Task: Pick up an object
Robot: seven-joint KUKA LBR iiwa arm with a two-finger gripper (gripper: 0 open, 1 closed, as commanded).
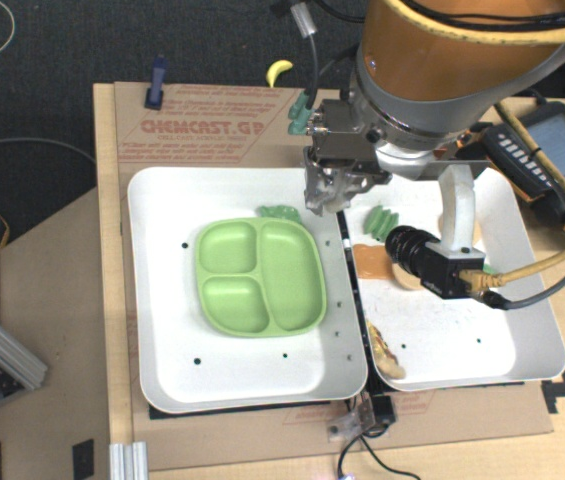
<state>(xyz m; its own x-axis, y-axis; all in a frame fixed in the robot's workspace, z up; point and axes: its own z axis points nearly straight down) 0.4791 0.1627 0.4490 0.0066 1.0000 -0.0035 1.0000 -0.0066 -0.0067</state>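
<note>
We see the gripper [324, 196] poised over the left bin's [162, 268] far right corner, beside a green divided plate [260, 275]. We cannot tell its grip. A small green item [279, 211], half hidden, lies just beside it; the right bin [522, 348] is partly covered.

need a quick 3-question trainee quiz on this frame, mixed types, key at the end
1. True or false: the green divided plate lies in the left bin.
2. Multiple choice: the gripper hangs over A) the plate's middle, B) the seam between the two bins near their far edge, C) the right bin's near corner.
3. Fill in: the plate has ___ compartments.

Key: 1 true. 2 B. 3 three.
</note>
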